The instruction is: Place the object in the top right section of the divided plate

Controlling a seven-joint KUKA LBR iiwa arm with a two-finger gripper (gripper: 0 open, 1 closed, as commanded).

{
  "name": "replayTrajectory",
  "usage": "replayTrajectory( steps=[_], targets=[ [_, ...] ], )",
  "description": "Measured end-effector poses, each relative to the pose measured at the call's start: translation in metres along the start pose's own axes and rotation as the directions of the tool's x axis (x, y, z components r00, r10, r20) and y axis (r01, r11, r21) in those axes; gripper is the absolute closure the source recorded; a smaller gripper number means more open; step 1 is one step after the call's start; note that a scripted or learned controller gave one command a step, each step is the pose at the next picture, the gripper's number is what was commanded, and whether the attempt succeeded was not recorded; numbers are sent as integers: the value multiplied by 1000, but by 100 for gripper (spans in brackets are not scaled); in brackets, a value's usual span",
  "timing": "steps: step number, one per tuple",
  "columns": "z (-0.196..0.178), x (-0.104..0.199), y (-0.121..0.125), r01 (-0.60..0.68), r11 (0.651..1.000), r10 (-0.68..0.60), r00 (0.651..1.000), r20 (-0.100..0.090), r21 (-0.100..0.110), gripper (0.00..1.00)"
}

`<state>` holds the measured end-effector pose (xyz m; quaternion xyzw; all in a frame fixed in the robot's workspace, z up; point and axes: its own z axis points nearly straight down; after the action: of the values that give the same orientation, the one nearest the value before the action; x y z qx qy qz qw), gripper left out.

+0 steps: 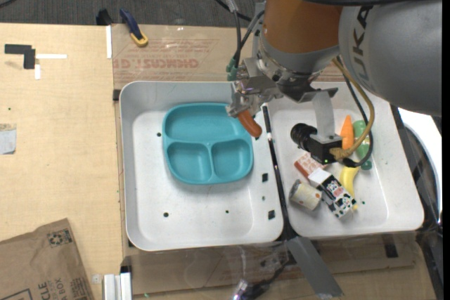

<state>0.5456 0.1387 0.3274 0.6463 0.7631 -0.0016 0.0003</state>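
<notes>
A teal divided plate (207,144) lies in the left white bin (144,172), with one long section at the back and two smaller ones in front. My gripper (242,111) hangs over the plate's back right corner, shut on a small orange-red sausage-shaped object (249,124) that slants down past the plate's right rim. The arm's orange band and grey body cover the upper right of the view.
The right bin (394,211) holds a carrot-like orange piece (346,131), a green item (360,131), a yellow banana-like piece (349,175), a red-white packet (306,165), a pale cylinder (304,195) and a black-white box (336,197). Cardboard lies behind and left.
</notes>
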Motion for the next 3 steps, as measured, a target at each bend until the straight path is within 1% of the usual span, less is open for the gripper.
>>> replayTrajectory(
  steps=[1, 2, 3],
  targets=[
    [-63, -8, -23, -334, 943, 334, 943, 1, 1, 100],
    [104, -35, -75, -388, 922, 388, 922, 0, 4, 100],
    [85, -5, 8, -433, 901, 433, 901, 0, 3, 100]
  ],
)
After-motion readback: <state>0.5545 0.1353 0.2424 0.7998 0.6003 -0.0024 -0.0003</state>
